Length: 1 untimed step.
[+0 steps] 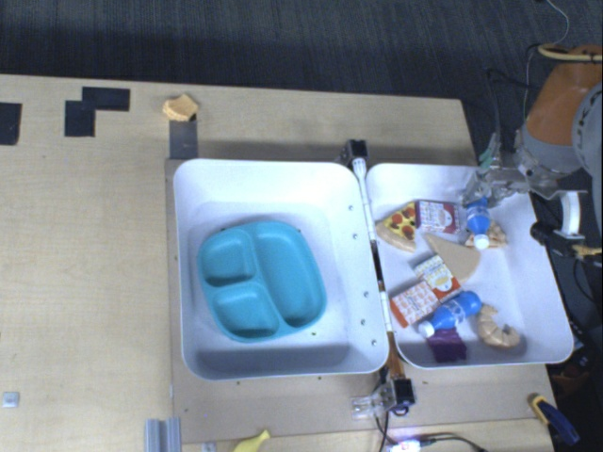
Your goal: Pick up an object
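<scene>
The arm point(563, 111) is cut off by the right edge, past the right bin point(537, 290). Its pincer point(485, 191) is blurred over that bin's far end, so its grip cannot be told. A yellow thing point(252, 440) on the worktop point(85, 281) runs off the bottom edge.

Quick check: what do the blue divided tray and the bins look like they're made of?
The tray: likely moulded plastic, matte turquoise, with rounded compartment edges. The two bins: probably thin white plastic, smooth with a soft sheen and rounded corners; painted metal can't be ruled out.
</scene>
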{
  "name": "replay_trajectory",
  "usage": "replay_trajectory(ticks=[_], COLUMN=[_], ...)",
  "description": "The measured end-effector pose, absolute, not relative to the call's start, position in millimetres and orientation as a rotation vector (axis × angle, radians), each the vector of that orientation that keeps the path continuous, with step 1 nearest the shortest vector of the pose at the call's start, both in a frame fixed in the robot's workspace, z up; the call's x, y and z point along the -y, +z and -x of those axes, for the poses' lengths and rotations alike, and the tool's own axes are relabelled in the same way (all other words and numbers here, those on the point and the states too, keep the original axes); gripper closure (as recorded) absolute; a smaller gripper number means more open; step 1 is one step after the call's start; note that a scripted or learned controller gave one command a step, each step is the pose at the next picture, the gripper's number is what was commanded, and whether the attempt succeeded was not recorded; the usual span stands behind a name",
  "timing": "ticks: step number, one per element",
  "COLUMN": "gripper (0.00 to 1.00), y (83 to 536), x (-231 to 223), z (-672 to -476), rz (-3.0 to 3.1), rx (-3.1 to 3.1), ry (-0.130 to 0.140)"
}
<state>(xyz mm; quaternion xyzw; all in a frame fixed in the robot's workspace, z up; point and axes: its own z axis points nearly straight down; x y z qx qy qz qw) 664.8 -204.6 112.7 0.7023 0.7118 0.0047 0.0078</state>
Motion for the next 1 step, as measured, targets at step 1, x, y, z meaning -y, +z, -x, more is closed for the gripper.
replay_trajectory(ticks=[1], gripper=[1.0], y=[226.2], x=[178.6], z=[-621.4], rz=[-2.21], rx=[-2.225], ry=[0.006])
